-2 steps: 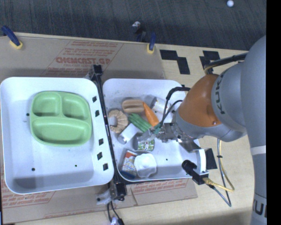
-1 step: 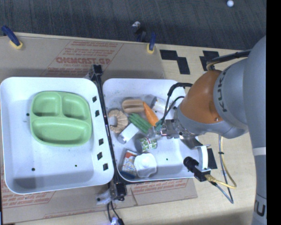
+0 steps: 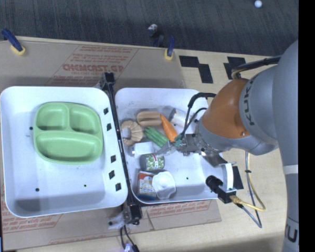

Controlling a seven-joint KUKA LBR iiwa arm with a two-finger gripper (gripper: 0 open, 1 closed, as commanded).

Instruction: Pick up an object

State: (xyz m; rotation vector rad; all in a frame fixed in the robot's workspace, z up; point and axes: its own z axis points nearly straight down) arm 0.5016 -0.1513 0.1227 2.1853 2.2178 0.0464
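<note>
The right bin (image 3: 191, 190) holds several small items: a hot dog bun (image 3: 149, 118), an orange carrot (image 3: 168, 127), a green vegetable (image 3: 156, 136), a tan pastry (image 3: 131, 132), a small white block (image 3: 143, 148), a green-labelled can (image 3: 153, 162), a red and white packet (image 3: 145, 183) and a white cup (image 3: 164, 184). My gripper (image 3: 174, 144) is low in this bin, just right of the green vegetable and below the carrot's tip. The wrist and orange band (image 3: 226, 114) cover the bin's right part.
The left bin (image 3: 16, 193) carries a green divided plate (image 3: 68, 132). A black divider strip (image 3: 115, 146) runs between the bins. Cables (image 3: 249, 201) trail off the wrist at the lower right. Clamps sit along the cardboard's far edge.
</note>
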